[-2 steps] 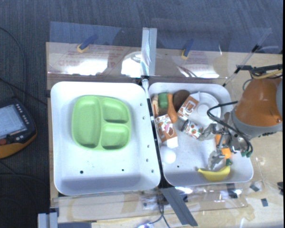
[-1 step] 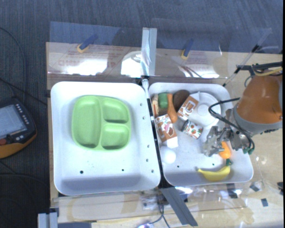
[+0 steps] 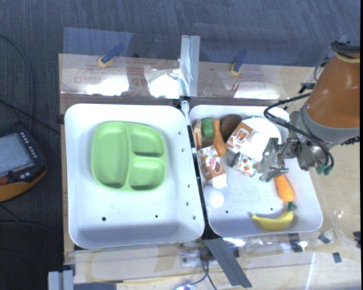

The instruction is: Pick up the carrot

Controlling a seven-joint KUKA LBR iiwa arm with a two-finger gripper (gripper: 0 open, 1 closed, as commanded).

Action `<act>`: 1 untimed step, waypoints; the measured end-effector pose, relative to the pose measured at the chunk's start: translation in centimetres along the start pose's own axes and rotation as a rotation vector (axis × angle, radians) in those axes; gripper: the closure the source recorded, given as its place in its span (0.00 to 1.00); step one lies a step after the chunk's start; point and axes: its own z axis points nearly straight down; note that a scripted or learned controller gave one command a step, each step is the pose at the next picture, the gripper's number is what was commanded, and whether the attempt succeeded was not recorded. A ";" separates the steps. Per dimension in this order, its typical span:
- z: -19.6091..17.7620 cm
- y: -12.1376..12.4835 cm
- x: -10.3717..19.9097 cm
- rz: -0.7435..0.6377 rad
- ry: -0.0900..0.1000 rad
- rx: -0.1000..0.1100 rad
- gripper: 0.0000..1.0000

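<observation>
While the gripper (image 3: 273,165) hangs low in the right bin (image 3: 308,219), whether it is spread or closed cannot be told | carrot (image 3: 284,188) lies just beside it, toward the bin's right wall | banana (image 3: 272,220) along the front edge | green tray (image 3: 128,156) in the left bin (image 3: 78,222)

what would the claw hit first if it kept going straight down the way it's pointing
Most likely the carrot. The claw points down into the right bin and sits just above the carrot's upper end. Depth is hard to judge from this slanted view, so it could land on the bin floor beside it.
</observation>
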 end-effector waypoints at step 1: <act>2.4 -2.1 1.5 -0.248 0.014 -0.004 1.00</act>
